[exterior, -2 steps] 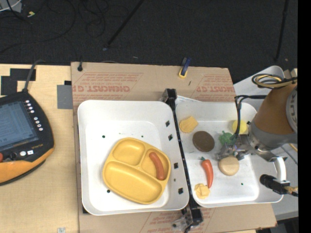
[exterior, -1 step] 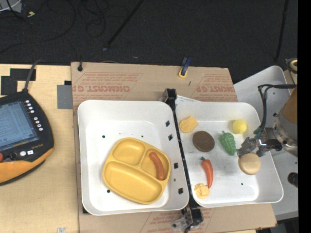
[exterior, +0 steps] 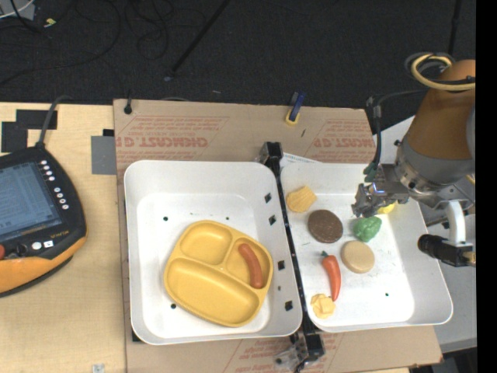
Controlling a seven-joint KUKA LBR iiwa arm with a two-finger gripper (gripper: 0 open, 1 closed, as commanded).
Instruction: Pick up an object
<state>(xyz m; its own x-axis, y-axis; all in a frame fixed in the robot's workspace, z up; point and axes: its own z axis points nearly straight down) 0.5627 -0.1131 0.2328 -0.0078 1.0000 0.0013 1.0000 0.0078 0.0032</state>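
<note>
Gripper [exterior: 374, 200] hangs low over the right bin [exterior: 423, 305], at its upper right part; whether it is open or closed, and whether it has hold of anything, cannot be told. Just below it lies a green piece [exterior: 367, 228], close enough that contact cannot be ruled out. Left of that sits a brown disc [exterior: 324, 225], with a yellow lump [exterior: 300, 200] farther left. Below are a tan round [exterior: 359, 256], a red-orange pepper [exterior: 332, 275] and a small yellow piece [exterior: 322, 305]. Far left, the left bin [exterior: 155, 185] holds a yellow divided plate [exterior: 206, 282] with a sausage [exterior: 251, 263].
</note>
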